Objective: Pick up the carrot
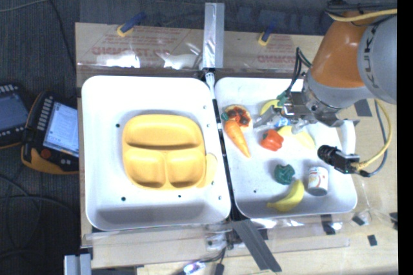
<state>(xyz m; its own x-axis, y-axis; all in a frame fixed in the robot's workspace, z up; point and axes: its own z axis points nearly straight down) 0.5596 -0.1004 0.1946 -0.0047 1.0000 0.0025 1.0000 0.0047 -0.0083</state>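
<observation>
From the overhead camera view, the end effector [279, 117] hangs low over the upper middle of the right bin [342, 203], reaching in from the right. Whether it is apart or together I cannot tell, since the wrist and its cabling blur the tip. Nothing is seen gripped in it.

The carrot [236, 135] lies against the right bin's left wall, slanting with its thick end up beside a round orange-and-dark fruit [237, 114] and its tip pointing down and right. A red pepper [273, 139] sits just below the end effector, well clear of the carrot. A dark green piece [284, 172], a banana [289, 196] and a small can [316, 179] lie nearer the front.

I judge this the approach step: the carrot is untouched. The next move calls for shifting left toward the wall, aligning across the carrot's slant, then descending without snagging the wall or the neighbouring fruit.
</observation>
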